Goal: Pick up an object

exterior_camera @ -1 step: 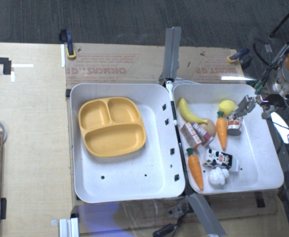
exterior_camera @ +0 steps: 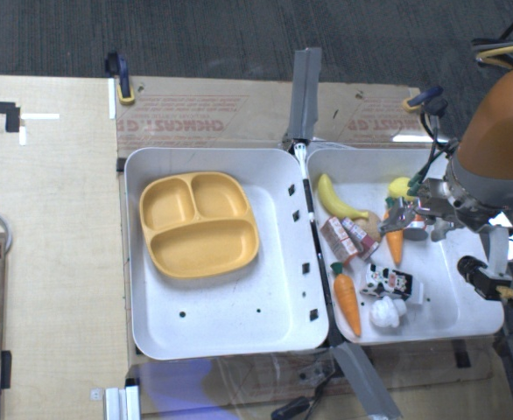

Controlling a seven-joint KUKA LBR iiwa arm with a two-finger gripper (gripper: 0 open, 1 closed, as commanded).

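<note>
Divided plate: matt yellow plastic, smooth. Both bins: smooth white plastic, faint sheen. Banana and carrot, bin's 9 o'clock side: glossy plastic. Bench: pale, matt wood.

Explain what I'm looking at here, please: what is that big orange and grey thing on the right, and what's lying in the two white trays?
One camera looks down at a slant on a bench. The orange and grey shape is a robot arm reaching in from the right; its gripper hangs over the right bin. That bin holds a banana, two carrots, a snack packet, a black-and-white toy and a white lump. The left bin holds a yellow divided plate. Whether anything is gripped is unclear.
</note>
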